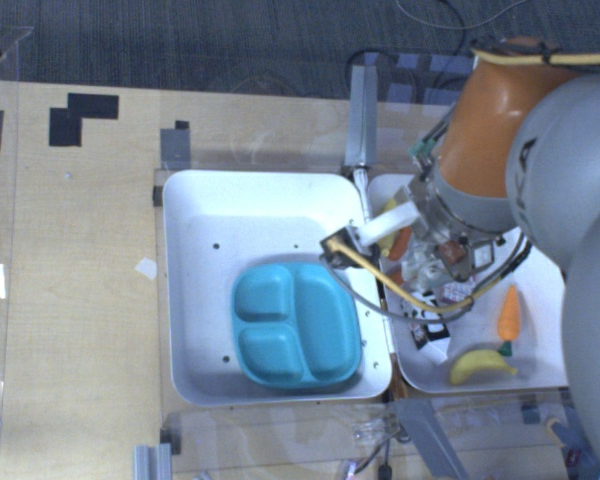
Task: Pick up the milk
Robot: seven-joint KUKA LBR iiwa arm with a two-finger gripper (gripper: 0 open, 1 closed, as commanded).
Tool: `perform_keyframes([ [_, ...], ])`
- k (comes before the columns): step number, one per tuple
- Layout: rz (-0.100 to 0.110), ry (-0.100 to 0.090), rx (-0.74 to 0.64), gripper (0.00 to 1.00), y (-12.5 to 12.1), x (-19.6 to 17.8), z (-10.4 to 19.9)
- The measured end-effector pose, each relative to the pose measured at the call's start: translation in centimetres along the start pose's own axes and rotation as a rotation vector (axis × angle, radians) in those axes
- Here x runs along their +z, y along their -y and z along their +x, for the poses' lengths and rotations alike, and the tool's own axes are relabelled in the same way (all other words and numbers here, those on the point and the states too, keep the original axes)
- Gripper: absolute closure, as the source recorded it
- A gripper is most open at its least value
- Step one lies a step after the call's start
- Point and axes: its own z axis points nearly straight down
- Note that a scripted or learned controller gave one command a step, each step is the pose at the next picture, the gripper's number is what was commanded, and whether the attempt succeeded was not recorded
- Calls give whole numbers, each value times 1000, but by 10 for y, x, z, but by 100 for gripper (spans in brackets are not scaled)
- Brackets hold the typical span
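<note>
My gripper [432, 271] hangs low over the left half of the right bin [545, 373], under the grey arm with its orange band. Just below it a small white item with black print [432, 330] peeks out, which looks like the milk carton. Cables and the wrist cover most of it. I cannot tell whether the gripper touches it.
A yellow banana [480, 365] lies at the right bin's front. An orange carrot [509, 313] lies beside it to the right. A reddish item [400, 243] sits by the bin's left wall. The left bin [195, 268] holds a blue divided plate [295, 325].
</note>
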Motion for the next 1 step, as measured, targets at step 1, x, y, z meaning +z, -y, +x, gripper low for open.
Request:
perform_keyframes([
  [1, -1, -1, -1, 100, -1, -9, 1],
])
